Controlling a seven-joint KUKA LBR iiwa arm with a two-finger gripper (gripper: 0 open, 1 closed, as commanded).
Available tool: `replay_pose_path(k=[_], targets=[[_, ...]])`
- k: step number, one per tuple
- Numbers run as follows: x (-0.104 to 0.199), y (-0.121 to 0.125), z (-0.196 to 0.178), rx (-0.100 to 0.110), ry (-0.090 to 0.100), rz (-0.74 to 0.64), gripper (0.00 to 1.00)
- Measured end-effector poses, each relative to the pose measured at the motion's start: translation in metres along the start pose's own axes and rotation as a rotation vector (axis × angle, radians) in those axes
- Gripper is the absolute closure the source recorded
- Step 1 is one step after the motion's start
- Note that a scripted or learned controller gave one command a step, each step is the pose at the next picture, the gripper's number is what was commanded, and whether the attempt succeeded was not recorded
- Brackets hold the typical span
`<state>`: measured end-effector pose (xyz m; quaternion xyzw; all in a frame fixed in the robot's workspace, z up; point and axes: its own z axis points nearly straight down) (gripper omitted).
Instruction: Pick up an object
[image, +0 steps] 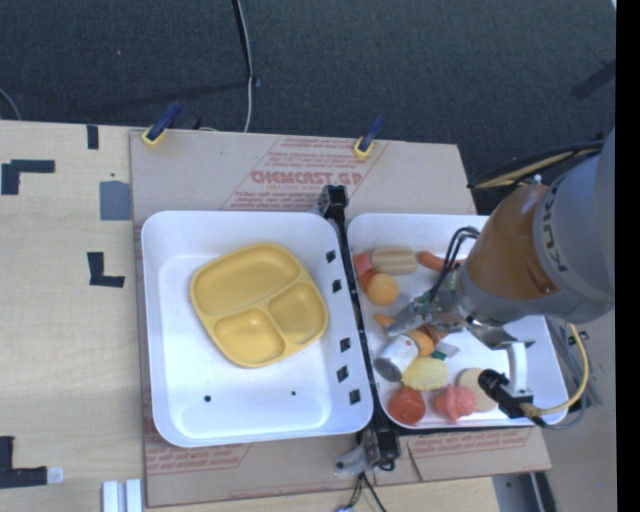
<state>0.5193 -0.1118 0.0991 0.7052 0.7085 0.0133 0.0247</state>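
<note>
A grey arm (560, 240) reaches over the right bin (560, 385), beside the left bin (165, 300) holding a yellow divided plate (259, 304). Its gripper (425, 315), its state impossible to tell, sits low among toy foods: an orange ball (382, 290), a red tomato (406, 405).

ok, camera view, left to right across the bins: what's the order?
Left bin → yellow divided plate → black divider clips → orange ball → gripper → grey arm with orange band.

your grey arm (560, 235) reaches in from the right of the frame, gripper (420, 320) lowered at centre right.
</note>
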Motion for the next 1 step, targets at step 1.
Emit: replay_pose_path(k=[1], targets=[[-0.0053,0.0024,-0.0137,-0.004,-0.008,0.005,1.0]])
